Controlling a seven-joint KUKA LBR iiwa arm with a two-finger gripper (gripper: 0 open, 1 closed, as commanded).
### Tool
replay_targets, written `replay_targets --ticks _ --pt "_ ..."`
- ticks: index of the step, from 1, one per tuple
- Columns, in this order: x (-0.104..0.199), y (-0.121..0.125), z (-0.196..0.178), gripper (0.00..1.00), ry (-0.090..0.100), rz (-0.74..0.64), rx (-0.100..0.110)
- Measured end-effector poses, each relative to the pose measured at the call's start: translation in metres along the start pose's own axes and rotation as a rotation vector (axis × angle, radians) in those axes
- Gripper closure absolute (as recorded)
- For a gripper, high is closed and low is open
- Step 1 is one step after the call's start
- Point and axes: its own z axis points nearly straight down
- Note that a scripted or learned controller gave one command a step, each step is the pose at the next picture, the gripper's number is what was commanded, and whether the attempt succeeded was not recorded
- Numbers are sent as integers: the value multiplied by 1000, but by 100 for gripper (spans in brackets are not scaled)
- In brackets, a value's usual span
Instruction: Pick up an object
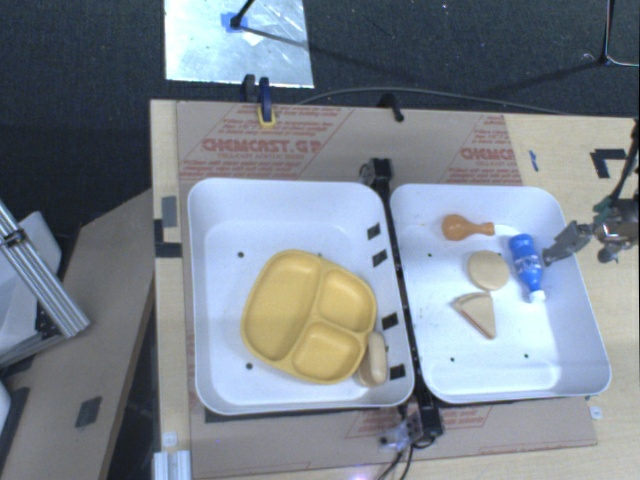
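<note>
The yellow tray (300,313) with three compartments filled the left bin (215,268). In the right bin (570,368) lay a blue bottle (525,260) with a white cap, right of a round piece (487,269). The gripper (578,238) hung just right of the bottle; its grip could not be told.

A robotics lab: cardboard-covered bench (300,138), two white bins (215,268), aluminium framing (40,278), loose cables (450,93).

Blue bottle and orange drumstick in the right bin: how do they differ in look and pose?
The blue bottle is blue with a white cap end; the orange drumstick is orange all over. The bottle lies lengthwise up and down the view near the bin's right wall, while the drumstick lies crosswise near the far wall. The bottle looks longer. Both lie flat in the right bin.
</note>
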Motion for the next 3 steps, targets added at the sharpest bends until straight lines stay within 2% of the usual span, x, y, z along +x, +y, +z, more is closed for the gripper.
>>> replay_targets --ticks 1,2,3 --pt "5 7 45 0 1 1 2" --pt "13 8 104 0 2 1 4" --pt "16 5 146 0 2 2 3"
